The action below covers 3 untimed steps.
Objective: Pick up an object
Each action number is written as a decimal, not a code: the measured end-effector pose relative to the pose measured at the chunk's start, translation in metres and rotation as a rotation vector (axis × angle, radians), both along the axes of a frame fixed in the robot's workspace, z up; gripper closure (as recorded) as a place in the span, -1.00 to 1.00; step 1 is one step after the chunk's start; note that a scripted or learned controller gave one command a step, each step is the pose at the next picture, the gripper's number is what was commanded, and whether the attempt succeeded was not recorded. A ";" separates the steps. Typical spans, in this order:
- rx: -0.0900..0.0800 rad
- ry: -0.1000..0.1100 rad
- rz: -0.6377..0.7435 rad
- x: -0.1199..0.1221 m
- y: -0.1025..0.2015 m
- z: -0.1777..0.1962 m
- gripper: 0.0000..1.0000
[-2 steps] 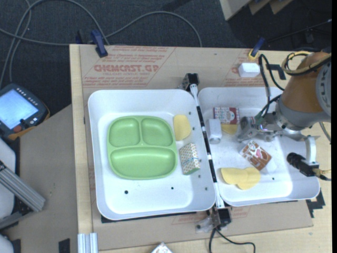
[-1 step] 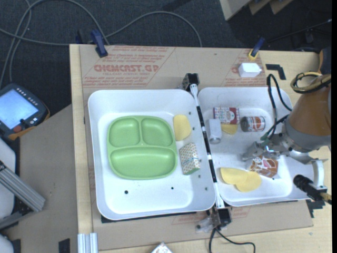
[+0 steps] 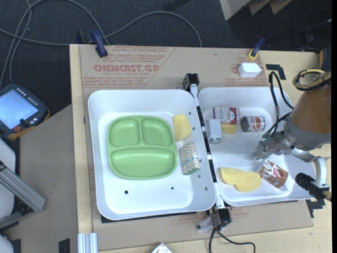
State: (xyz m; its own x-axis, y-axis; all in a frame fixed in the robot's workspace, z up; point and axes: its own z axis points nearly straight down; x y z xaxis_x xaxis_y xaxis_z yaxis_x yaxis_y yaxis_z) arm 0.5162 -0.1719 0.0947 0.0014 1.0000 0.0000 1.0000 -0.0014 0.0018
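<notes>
Yellow pieces (image 3: 240,178): lying nearest the camera in the right bin (image 3: 231,196), against its front wall.
Red-and-white packet (image 3: 274,174): resting just right of the yellow pieces.
Gripper (image 3: 266,147): hovering just above the packet; finger spread not discernible.
Grey cylinder (image 3: 215,130): lying beyond the yellow pieces, by the divider.
Can (image 3: 253,123): lying farther back, right of the cylinder.
Green tray (image 3: 141,146): sitting in the left bin (image 3: 105,194).

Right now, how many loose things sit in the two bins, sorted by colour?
Green: 1, divided plate
Yellow: 3, pieces
Red-and-white: 3, carton, can, packet
Grey: 1, cylinder
Patterned: 1, block
Total: 9
</notes>
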 end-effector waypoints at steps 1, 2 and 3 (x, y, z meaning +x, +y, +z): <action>0.000 0.000 0.003 0.087 0.049 0.074 1.00; 0.000 0.001 0.002 0.087 0.048 0.073 -1.00; -0.007 -0.018 0.004 0.106 0.029 0.012 -1.00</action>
State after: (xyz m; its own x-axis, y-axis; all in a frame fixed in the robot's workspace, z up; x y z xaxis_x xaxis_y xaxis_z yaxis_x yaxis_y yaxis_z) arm 0.6227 -0.1427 0.1070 -0.0022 1.0000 -0.0074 0.9998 0.0023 0.0202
